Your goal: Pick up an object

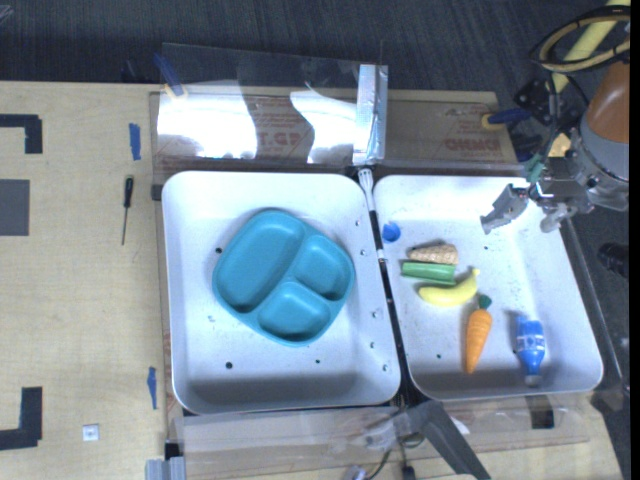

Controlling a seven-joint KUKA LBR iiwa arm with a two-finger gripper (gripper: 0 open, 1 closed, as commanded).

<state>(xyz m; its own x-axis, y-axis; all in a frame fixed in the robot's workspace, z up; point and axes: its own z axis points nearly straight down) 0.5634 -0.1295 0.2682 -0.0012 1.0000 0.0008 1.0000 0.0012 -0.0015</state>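
The jaws hang over the top right corner of the right bin, and they stand open with nothing between them. All the little toys sit in this bin, lower down and to the left of the jaws in the camera view. The nearest one looks like the piece of corn, with a green bean just under it and a yellow banana touching the bean from below. All three lie long ways from left to right. An orange carrot sits below the banana and points up and down, with its green top by the banana's end. A small blue bottle stands off to the right of the carrot, almost straight below the jaws. A tiny blue ball rests by the bin's left wall. The left bin on the desk holds a blue plate with three parts. I think the arm must go down and left to reach the corn pile, or straight toward the front for the bottle. The corn, bean and banana are packed close, so a grab there could catch two.
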